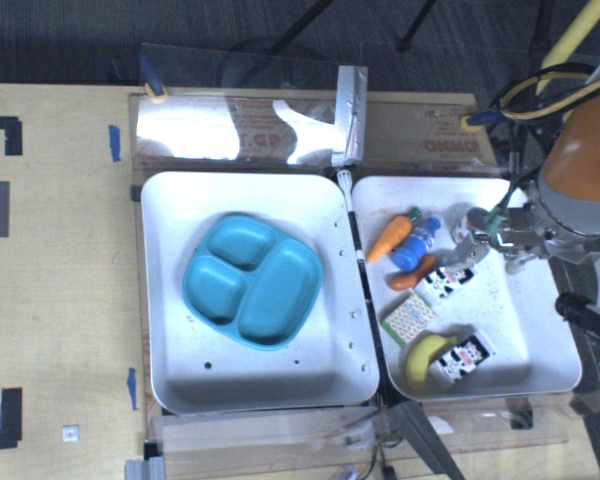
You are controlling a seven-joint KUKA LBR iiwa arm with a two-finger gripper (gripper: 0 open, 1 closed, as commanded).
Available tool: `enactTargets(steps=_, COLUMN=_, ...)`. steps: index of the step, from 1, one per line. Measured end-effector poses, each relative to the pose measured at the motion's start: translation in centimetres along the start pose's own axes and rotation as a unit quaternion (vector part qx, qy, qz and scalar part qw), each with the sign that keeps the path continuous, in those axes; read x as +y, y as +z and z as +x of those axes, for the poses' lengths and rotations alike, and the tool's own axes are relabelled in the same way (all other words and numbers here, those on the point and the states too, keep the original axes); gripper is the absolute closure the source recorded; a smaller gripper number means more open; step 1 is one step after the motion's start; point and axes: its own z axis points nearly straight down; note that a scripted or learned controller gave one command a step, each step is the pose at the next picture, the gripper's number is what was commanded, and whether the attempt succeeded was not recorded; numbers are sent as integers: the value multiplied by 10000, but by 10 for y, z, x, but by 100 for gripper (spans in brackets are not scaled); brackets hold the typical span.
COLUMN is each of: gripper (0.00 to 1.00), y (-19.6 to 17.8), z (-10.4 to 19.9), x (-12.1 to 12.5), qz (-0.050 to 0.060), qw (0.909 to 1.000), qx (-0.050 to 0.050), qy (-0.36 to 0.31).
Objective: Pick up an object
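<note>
I see the gripper (472, 240) low in the right bin (540, 363) | jaws: I cannot tell | blue bottle (417, 245) and carrot (390, 238) just beside it | banana (425, 356) nearer front | left bin (170, 268) holds blue plate (252, 280)

The right bin (540, 368) holds a loose cluster: an orange carrot (389, 238) tilted near its left wall, touching a blue bottle (416, 248). A patterned pad (409, 318) lies mid-bin, and a yellow banana (425, 356) curls by the front edge beside a black-and-white block (462, 356)
</note>
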Motion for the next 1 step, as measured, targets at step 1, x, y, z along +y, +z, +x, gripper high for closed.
enactTargets(steps=1, gripper=100, y=-10, z=0, x=1, qz=-12, qw=10000, qx=-4, qy=6)
